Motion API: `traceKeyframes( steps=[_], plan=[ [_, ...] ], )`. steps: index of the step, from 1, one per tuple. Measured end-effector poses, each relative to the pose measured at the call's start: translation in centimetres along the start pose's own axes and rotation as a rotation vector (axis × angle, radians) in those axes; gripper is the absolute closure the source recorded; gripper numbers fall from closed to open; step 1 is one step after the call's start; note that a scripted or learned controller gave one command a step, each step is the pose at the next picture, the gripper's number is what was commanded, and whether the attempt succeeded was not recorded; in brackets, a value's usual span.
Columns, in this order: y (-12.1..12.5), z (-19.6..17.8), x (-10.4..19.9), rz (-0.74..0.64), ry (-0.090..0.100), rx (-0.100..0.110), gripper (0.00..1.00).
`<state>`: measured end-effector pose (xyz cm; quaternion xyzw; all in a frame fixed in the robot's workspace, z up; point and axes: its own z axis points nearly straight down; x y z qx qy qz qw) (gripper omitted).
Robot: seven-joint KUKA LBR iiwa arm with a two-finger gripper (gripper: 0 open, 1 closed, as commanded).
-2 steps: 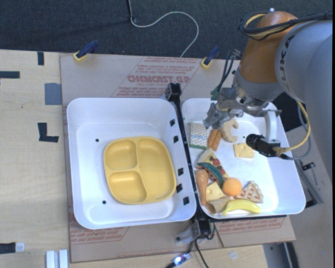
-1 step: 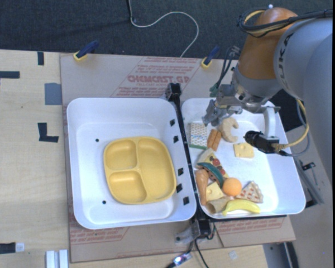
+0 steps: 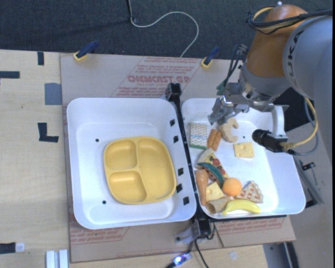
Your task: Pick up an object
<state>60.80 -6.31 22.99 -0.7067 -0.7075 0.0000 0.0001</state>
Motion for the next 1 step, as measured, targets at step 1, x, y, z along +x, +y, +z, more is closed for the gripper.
traceKeyframes(
  steps=[1],
  plan=[
    [-0.19, -0.42, 0.86, -0.001, 0.001, 0.001, 1.00]
  ],
)
